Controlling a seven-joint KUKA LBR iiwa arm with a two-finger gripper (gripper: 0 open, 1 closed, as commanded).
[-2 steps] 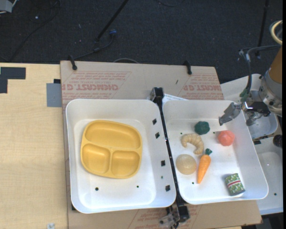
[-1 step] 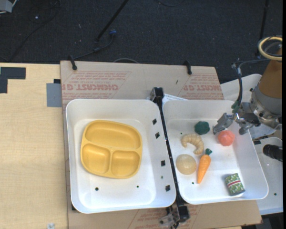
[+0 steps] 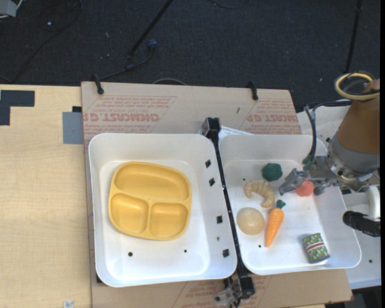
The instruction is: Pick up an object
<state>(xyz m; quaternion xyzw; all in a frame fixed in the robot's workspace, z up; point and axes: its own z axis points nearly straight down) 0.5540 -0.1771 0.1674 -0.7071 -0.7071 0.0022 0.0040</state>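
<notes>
In the right bin (image 3: 346,252), upper right part, the gripper (image 3: 299,182) sits low with its grey fingers (image 3: 290,183) against a small red-orange object (image 3: 303,188); finger spacing and any hold on that object cannot be told from this view. Nearby in the same bin: dark green piece (image 3: 272,171), croissant (image 3: 261,192), pale round object (image 3: 250,221), carrot (image 3: 274,222), green-patterned can (image 3: 316,248) near the front right corner. Left bin (image 3: 102,172) holds a yellow divided tray (image 3: 151,199).
</notes>
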